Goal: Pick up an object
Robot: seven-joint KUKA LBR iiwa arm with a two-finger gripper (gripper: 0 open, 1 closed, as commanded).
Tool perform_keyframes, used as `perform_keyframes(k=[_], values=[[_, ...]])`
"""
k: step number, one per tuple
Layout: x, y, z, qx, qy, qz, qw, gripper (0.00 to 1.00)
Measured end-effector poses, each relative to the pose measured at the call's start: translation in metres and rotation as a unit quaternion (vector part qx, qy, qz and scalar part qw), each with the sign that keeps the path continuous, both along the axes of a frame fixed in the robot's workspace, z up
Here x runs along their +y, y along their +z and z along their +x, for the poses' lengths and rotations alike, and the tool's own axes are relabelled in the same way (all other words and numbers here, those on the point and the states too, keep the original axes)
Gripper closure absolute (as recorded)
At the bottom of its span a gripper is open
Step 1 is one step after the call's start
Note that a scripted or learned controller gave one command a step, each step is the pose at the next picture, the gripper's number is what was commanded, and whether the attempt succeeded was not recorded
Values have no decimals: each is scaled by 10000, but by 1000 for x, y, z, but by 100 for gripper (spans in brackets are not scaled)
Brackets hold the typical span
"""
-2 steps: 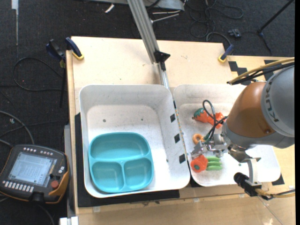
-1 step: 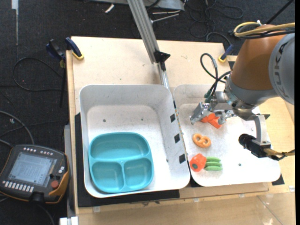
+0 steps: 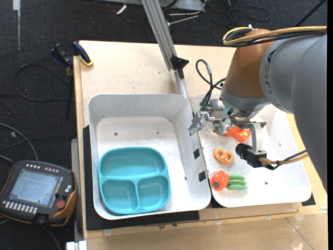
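My gripper (image 3: pixel 227 127) hangs low over the near-left part of the right bin (image 3: pixel 281 186), under the orange-banded wrist. A red-orange toy (image 3: pixel 239 134) lies right at the gripper's tip, partly covered by it. I cannot tell whether the toy is between the jaws or only beside them. A small orange pretzel (image 3: pixel 223 155) lies just in front of the gripper on the bin floor. Closer to the front rim sit an orange pepper (image 3: pixel 219 180) and a green pea pod (image 3: pixel 237 183), touching each other.
The left bin (image 3: pixel 135 108) holds a teal divided tray (image 3: pixel 134 180) at its front. A slanted metal pole (image 3: pixel 162 30) crosses the back between the bins. A black cable fitting (image 3: pixel 250 155) hangs off the arm beside the pretzel. A teach pendant (image 3: pixel 36 189) lies off the bench at left.
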State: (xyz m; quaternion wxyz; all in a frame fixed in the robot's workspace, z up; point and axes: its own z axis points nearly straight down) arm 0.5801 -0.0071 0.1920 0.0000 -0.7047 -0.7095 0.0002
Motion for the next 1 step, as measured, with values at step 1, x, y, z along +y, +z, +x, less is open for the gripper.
perform_keyframes(k=[1], values=[[70,3,48,-22,9,5,10000,0]])
